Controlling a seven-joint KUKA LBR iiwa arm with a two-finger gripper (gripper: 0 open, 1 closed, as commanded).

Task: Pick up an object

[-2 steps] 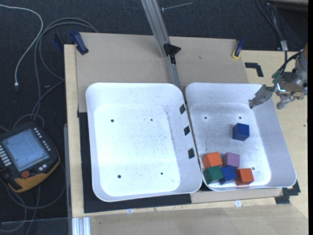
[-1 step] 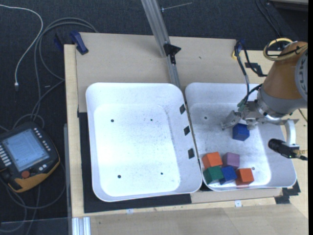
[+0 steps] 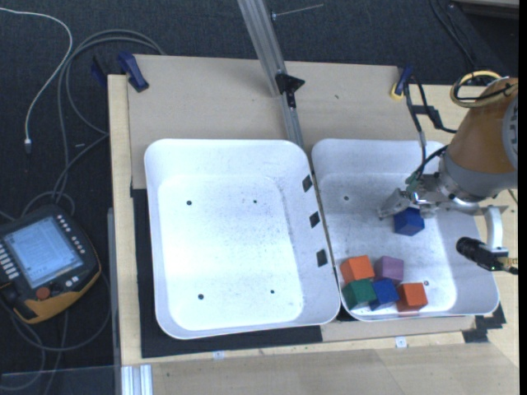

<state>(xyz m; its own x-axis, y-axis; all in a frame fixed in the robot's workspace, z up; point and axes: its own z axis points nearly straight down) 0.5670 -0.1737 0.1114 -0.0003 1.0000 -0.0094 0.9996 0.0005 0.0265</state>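
Observation:
My gripper (image 3: 408, 210) reaches into the right bin (image 3: 354, 167) from the right, over its middle. A blue block (image 3: 409, 221) sits between the fingertips, and the gripper is shut on it. The block looks slightly lifted off the bin floor. Near the bin's front edge lies a cluster of other blocks: an orange one (image 3: 356, 267), a purple one (image 3: 390, 267), a green one (image 3: 358, 292), a second blue one (image 3: 384, 291) and an orange-red one (image 3: 412, 295).
The left bin (image 3: 165, 220) stands next to the right one, with a row of black clips (image 3: 314, 218) along the shared rim. A slanted metal pole (image 3: 263, 39) rises behind the bins. A black cable end (image 3: 478, 252) hangs off the arm at right.

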